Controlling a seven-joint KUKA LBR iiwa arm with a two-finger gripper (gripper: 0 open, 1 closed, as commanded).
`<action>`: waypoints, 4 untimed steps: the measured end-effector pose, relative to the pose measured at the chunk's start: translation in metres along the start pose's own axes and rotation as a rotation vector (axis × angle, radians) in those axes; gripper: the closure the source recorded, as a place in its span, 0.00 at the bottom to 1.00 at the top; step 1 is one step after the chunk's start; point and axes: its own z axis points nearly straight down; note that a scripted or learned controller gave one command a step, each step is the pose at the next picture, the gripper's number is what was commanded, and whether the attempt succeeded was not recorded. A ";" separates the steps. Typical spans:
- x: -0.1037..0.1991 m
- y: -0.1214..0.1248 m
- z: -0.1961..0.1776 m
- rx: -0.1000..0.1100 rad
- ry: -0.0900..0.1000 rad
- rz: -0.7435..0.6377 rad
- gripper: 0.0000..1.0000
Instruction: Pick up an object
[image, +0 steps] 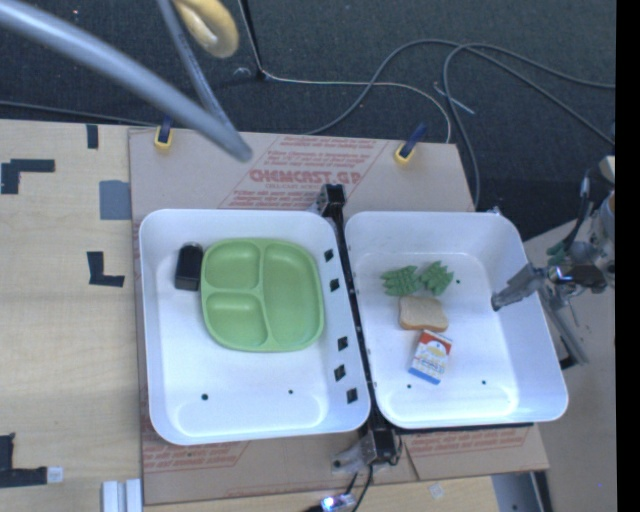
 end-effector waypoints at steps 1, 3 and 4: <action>0.001 0.002 -0.006 -0.011 -0.003 -0.004 0.00; -0.005 0.009 0.090 -0.007 -0.002 -0.004 0.00; -0.005 -0.001 0.141 -0.006 -0.002 -0.003 0.00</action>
